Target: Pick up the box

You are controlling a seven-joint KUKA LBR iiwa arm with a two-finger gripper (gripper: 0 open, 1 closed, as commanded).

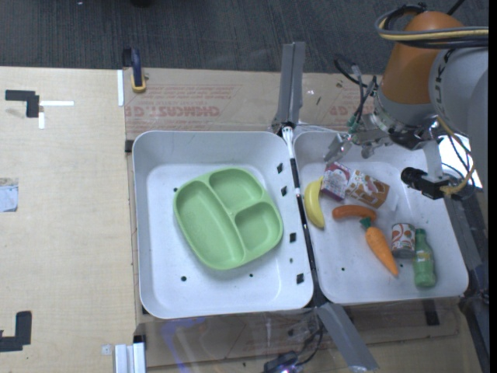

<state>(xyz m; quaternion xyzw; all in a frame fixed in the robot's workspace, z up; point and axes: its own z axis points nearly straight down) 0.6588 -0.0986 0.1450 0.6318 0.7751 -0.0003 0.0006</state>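
White bins (147,231) sit side by side on your bench, and the action is over in the right-hand one (454,274). Your gripper (351,140) hangs over that bin's upper left corner, fingers (338,146) spread apart with nothing between them. You can see the grey arm (466,76) with its orange band (411,57) coming in from the right above the bin.

Now look just below the fingertips: the box (357,186), white and red with an orange-brown end, lies flat on the bin floor, tilted a little. It is close under the gripper but not clamped. A banana (314,203) lies just to its left against the bin wall. A sausage (354,212) rests right beneath the box, and a carrot (380,249) slants down from there. Beside the carrot you have a small can (402,239) and, touching it on the right, a green bottle (423,259).

Over in the left bin, a green divided plate (227,217) lies on its own, well apart from all that.
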